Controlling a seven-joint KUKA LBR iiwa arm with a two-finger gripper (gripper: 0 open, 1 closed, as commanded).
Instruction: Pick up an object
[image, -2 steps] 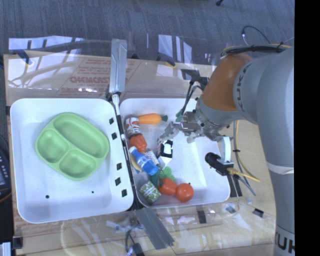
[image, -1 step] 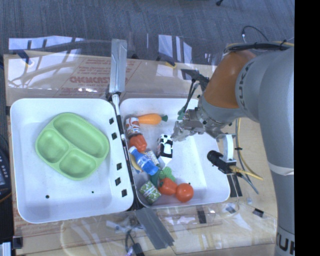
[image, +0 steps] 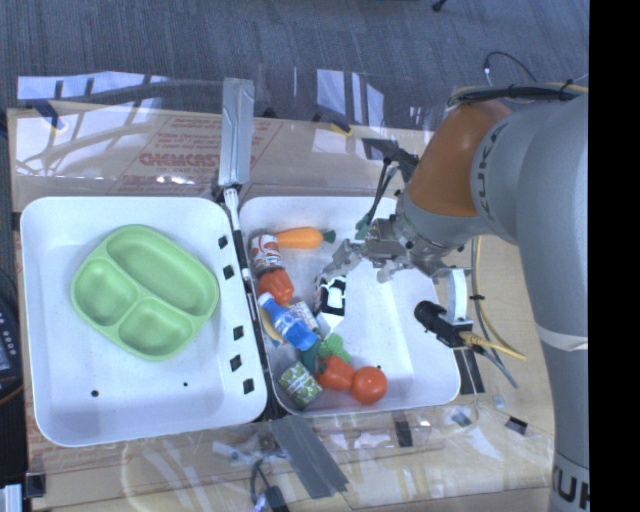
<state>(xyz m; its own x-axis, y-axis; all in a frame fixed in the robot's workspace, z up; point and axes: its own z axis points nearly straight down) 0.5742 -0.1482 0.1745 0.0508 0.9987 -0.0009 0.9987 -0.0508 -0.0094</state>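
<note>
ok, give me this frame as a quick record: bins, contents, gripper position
left bin: holds a green divided plate
right bin: holds a pile of small items along its left wall
items seen: toy carrot, blue bottle, red tomato-like ball, black and white item, small green can
gripper: over the right bin, just above the black and white item
grasp: cannot tell whether anything is held
arm: reaches in from the right

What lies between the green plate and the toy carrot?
In the camera view, between the green plate and carrot run both bins' adjoining white walls; a small can too.
</note>
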